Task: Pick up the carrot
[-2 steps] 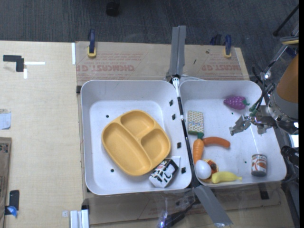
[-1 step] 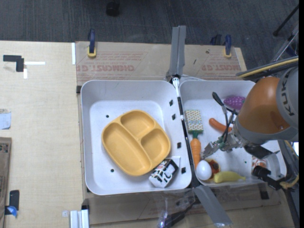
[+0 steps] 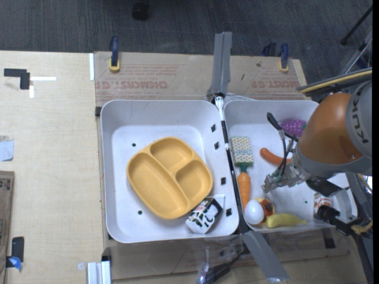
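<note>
Carrot point(image 3: 243, 186) is lying in the right bin point(image 3: 308, 107) against its left wall, between the patterned box point(image 3: 241, 149) and white egg point(image 3: 254, 212). Claw point(image 3: 277, 181) is being held just right of the carrot, apart from it; finger state cannot be told.

Two bins point(image 3: 112, 158), one yellow tray point(image 3: 169, 176), one carrot point(image 3: 244, 186).

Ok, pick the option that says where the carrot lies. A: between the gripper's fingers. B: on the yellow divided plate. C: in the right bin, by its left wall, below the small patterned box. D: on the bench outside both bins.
C: the carrot lies in the right bin along its left wall, just below the patterned box, apart from the gripper.
</note>
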You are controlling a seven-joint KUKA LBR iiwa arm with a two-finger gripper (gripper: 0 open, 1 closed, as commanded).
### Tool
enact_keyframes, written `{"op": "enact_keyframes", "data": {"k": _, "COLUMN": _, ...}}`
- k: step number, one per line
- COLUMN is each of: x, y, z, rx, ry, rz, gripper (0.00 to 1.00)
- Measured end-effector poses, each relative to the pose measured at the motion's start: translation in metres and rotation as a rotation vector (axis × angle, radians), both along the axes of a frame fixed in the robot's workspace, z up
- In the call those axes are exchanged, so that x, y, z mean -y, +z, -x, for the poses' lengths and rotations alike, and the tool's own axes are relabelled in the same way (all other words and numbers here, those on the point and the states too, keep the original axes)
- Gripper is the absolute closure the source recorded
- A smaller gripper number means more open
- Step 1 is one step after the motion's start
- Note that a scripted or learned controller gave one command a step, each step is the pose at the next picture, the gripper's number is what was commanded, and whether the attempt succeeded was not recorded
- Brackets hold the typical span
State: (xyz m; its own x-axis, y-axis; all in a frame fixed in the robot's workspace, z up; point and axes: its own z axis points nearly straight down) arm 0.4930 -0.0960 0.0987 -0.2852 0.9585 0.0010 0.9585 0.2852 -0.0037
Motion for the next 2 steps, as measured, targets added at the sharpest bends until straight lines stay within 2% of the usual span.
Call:
{"op": "enact_keyframes", "data": {"k": 1, "x": -0.067, "y": 0.092, "z": 0.000, "rx": 0.003, "ry": 0.180, "rz": 0.000, "gripper": 1.00}}
{"op": "enact_keyframes", "data": {"k": 2, "x": -0.117, "y": 0.092, "z": 0.003, "rx": 0.003, "ry": -0.072, "rz": 0.001, "gripper": 1.00}}
